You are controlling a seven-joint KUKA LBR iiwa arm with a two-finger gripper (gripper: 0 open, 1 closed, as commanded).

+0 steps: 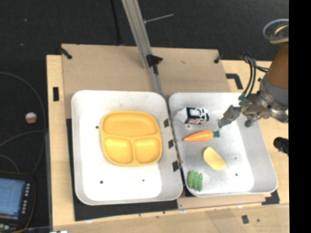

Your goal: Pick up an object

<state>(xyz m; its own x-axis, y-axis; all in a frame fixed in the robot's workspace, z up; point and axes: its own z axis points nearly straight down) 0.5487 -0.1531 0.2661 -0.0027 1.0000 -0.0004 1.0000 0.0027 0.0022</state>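
Observation:
The right bin [252, 174] holds an orange carrot [198, 136] with a green tip, a yellow wedge [214, 158], a small green broccoli-like piece [195, 179] and a black-and-white toy [197, 114]. My gripper [237, 120] hovers over the upper right part of this bin, just right of the carrot's green tip and the toy. Its fingers stand apart, open, with nothing between them. The left finger [226, 117] points down toward the carrot's tip.
The left bin [87, 178] carries a yellow divided plate [131, 137]. A metal pole [141, 38] slants up from the gap between the bins. The grey arm with its orange band [278, 69] comes in from the right edge.

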